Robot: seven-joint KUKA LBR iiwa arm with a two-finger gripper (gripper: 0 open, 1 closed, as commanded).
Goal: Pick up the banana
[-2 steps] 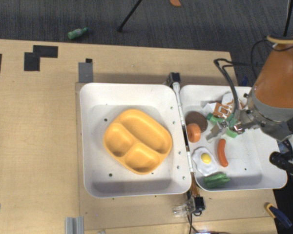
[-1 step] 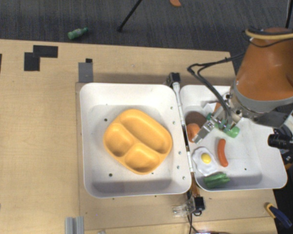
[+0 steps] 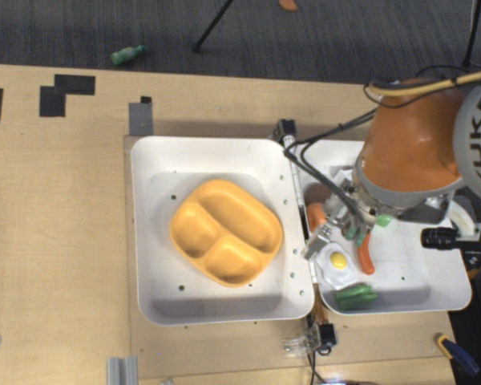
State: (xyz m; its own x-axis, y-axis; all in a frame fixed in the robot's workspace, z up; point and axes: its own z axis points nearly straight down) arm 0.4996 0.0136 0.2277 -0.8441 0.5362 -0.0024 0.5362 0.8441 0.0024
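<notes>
Orange-banded arm (image 3: 409,143), glossy and rounded, fills the right of frame over the right bin (image 3: 433,295). I cannot tell the claw's state, nor pick out the banana among small plastic foods: fried egg (image 3: 337,260), green piece (image 3: 356,296), red-orange stick (image 3: 364,253). I would identify it before descending. Left bin (image 3: 148,231) holds a smooth yellow divided dish (image 3: 226,231).

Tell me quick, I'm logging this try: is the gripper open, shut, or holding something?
Gripper: cannot be told. It sits low in the right bin above the fried egg, with the arm covering it from above.
</notes>
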